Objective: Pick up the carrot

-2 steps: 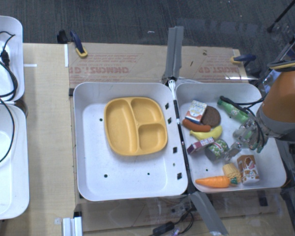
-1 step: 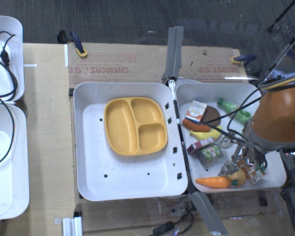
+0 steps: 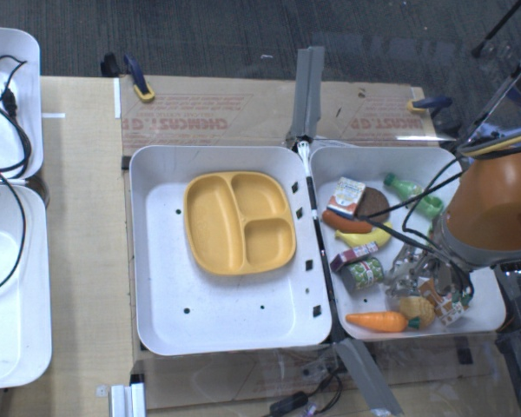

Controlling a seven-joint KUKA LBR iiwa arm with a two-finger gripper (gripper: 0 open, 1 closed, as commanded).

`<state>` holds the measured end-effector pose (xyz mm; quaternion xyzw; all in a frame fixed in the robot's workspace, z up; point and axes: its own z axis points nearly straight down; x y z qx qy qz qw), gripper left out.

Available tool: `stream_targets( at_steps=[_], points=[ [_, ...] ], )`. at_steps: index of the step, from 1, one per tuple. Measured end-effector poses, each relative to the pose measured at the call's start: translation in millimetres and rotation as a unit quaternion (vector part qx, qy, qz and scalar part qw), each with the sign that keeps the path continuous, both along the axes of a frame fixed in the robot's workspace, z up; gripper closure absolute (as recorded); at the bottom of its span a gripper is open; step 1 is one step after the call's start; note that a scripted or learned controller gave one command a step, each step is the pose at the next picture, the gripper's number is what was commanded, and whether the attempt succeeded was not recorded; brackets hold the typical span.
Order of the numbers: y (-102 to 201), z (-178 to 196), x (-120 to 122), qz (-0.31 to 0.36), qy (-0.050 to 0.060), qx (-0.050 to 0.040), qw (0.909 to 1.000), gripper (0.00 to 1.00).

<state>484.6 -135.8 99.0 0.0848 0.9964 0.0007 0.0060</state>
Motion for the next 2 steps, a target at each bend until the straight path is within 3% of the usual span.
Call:
stream_targets(
  at_steps=[1, 2],
  points=[
    [83.1, 89.6, -5.0, -0.051, 0.007, 0.0003, 0.9986, 1.0],
    [83.1, 95.0, -3.0, -0.052, 0.009, 0.0007, 0.9986, 1.0]
  ],
)
